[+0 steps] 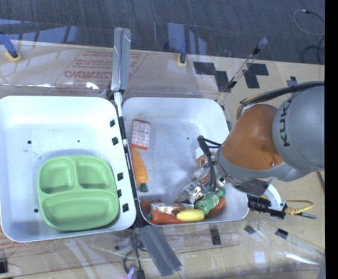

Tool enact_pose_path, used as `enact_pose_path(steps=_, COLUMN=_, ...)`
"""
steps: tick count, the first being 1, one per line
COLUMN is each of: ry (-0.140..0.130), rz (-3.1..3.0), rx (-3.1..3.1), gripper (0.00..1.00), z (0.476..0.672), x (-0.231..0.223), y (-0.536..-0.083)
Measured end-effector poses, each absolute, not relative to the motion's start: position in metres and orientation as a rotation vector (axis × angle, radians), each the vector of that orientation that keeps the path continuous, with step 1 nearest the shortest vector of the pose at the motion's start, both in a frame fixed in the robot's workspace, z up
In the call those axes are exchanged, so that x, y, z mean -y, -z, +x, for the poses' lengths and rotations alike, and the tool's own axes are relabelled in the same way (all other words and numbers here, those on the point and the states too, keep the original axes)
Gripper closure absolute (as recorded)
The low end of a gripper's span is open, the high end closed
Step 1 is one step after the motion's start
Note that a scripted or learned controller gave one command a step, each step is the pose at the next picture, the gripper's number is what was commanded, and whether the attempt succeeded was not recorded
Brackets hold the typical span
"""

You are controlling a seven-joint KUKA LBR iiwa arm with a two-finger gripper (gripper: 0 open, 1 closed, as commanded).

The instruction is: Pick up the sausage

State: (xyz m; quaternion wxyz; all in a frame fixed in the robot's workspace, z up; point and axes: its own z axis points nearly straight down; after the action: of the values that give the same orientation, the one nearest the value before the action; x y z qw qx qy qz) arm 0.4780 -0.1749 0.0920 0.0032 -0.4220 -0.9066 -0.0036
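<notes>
A bench covered in clear plastic sheeting holds two shallow white bins side by side, left and right.

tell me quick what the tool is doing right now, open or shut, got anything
Tool: low in the right bin, down among the pile of toy food at its near edge. Open or shut, and whether it holds anything, cannot be told.

Pincer fingertips lost amid the food pile; arm cropped at right.
</notes>
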Motion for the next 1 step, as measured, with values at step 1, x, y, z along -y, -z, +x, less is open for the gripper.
enact_pose_path(steps=1, ry=0.037, rz=-1.459, rx=2.749, gripper=0.0, z=0.4805, x=0.1855, y=-0.0894)
